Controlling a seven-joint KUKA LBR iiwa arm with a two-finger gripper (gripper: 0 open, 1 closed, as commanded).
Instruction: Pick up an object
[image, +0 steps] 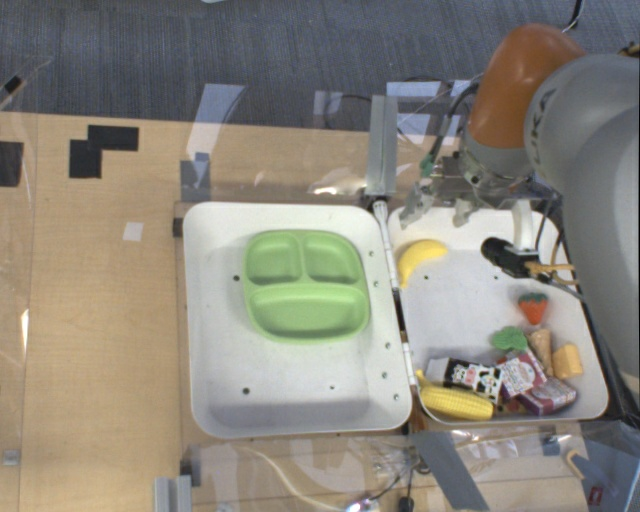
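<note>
My gripper (437, 210) hovers over the far left corner of the right bin (450, 320), its two fingers spread apart with nothing between them. Just below it, a yellow rounded toy fruit (421, 256) lies against the bin's left wall. Along the bin's near right side there is a heap: a corn cob (455, 403), a black-and-white carton (473, 377), a pink carton (520, 374), a dark red box (546, 398), a green piece (508, 338), an orange-red strawberry-like toy (535, 307) and a yellow block (567, 361).
The left bin (215, 380) holds a green divided plate (305, 285) near its middle. A raised divider (395, 300) separates the two bins. The big grey arm (590, 130) with its orange band covers the upper right of the view.
</note>
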